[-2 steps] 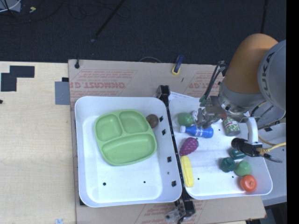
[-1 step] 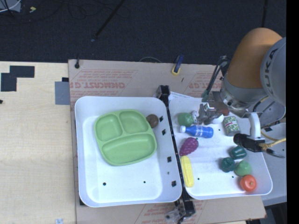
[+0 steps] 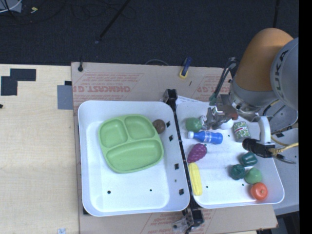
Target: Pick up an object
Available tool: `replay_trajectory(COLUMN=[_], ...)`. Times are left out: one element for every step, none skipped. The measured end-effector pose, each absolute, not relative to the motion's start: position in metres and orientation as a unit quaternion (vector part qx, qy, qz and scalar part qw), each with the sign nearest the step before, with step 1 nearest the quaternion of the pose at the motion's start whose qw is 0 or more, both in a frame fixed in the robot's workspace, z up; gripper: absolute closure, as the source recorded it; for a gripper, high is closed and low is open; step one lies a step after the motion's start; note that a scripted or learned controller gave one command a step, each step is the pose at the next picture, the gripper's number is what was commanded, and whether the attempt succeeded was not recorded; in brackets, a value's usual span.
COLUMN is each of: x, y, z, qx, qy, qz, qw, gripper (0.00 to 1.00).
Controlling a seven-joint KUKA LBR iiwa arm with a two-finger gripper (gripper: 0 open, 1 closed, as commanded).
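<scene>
Both white bins [image 3: 92,189] look smooth glossy plastic, the green divided plate [image 3: 130,143] matt plastic, cardboard sheet [image 3: 122,84] beneath is dull brown w/ printed lettering, tabletop [image 3: 34,155] pale wood-grain, arm's orange band [image 3: 265,57] semi-gloss.

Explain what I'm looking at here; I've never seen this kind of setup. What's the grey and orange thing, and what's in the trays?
One camera looks down at a slant on two white bins. The grey and orange shape is a robot arm reaching in from the right; its gripper hangs low over the right bin, above a blue bottle. Nothing visibly sits between its fingers. That bin also holds purple grapes, a yellow corn cob, an orange fruit and green toys. The left bin holds a green divided plate and a brown ball.
</scene>
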State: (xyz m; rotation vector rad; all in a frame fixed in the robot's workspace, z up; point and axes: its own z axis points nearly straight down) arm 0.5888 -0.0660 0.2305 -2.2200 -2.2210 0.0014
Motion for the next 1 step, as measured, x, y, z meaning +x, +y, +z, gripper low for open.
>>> replay_trajectory(x=[0.5877], y=[-0.0587], z=[0.2199], qx=[-0.707], qy=[-0.707], qz=[0.0012], qw=[0.002], gripper=[1.0])
